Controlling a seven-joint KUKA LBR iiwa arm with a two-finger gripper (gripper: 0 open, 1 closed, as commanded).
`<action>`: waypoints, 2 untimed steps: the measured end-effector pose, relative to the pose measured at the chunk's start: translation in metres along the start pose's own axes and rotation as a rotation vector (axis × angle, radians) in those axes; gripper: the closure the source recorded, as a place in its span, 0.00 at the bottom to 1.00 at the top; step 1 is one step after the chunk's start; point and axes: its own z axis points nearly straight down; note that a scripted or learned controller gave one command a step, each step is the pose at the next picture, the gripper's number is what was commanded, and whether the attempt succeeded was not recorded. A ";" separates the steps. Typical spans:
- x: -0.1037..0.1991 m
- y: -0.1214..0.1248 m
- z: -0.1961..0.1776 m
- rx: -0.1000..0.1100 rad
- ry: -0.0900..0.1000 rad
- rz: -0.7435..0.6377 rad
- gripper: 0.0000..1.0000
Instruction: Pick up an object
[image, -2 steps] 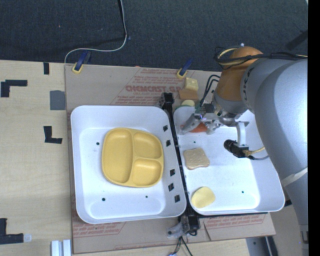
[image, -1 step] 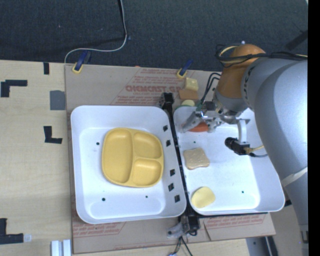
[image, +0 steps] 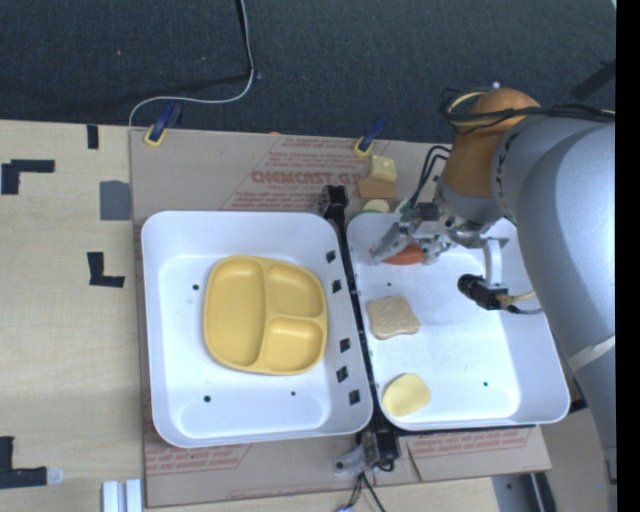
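Observation:
My gripper (image: 408, 242) is down at the far left corner of the right bin (image: 500, 370), reaching in from the right under the orange-banded wrist (image: 480, 150). Directly beneath it lies a small orange-red object (image: 405, 258), partly covered by the gripper body. I cannot tell whether it is touching that object. Nearer in the same bin, a tan toast-shaped piece (image: 392, 317) rests on the floor. A pale yellow rounded piece (image: 405, 394) sits close to the front rim.
The left bin (image: 170, 300) holds a yellow divided plate (image: 265, 312). Behind the bins, on the cardboard, stand a tan block (image: 378, 180) and a small pale object (image: 375, 206). A black part on a cable (image: 478, 290) hangs over the right bin.

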 end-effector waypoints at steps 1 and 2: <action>-0.005 0.000 0.000 0.000 0.000 -0.001 0.00; 0.007 0.000 0.000 0.000 -0.001 -0.001 0.00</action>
